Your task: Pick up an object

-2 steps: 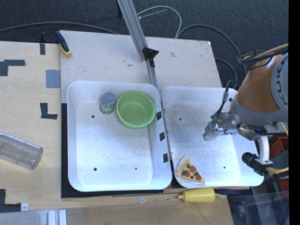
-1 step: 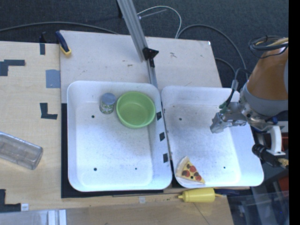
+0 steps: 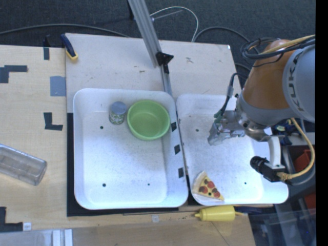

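Observation:
A toy pizza slice (image 3: 207,186) lies in the front left corner of the right bin (image 3: 241,188). A green bowl (image 3: 148,119) sits at the back right of the left bin (image 3: 123,188), with a small grey-lidded jar (image 3: 117,113) touching its left side. My gripper (image 3: 219,135) hangs over the middle of the right bin, above and slightly right of the pizza slice. I see nothing held in it.
A yellow mustard bottle (image 3: 216,213) lies on the bench just in front of the right bin. A clear plastic cup (image 3: 20,165) lies far left. A metal pole (image 3: 146,27) slants down to the bins' divider. Cables trail behind the bins.

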Controlling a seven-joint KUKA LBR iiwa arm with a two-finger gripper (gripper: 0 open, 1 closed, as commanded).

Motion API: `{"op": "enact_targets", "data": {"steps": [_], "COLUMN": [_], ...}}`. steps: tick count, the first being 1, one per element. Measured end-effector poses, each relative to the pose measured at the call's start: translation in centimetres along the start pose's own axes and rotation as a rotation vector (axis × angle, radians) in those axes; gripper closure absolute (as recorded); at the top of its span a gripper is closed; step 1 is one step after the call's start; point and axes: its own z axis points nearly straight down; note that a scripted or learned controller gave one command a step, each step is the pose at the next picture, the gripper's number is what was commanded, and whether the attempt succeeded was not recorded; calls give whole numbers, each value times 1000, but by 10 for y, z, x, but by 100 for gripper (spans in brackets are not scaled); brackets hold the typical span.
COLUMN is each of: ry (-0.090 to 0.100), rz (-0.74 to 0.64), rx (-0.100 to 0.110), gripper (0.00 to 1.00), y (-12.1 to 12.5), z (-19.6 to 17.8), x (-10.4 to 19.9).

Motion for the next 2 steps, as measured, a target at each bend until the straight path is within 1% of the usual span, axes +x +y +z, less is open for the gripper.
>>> {"op": "enact_targets", "data": {"steps": [1,2], "ry": [0,-1], "rz": [-1,0], "rx": [-1,0], "gripper": [100,100], "y": [11,16], "z": [-8,3], "x": [53,108]}}
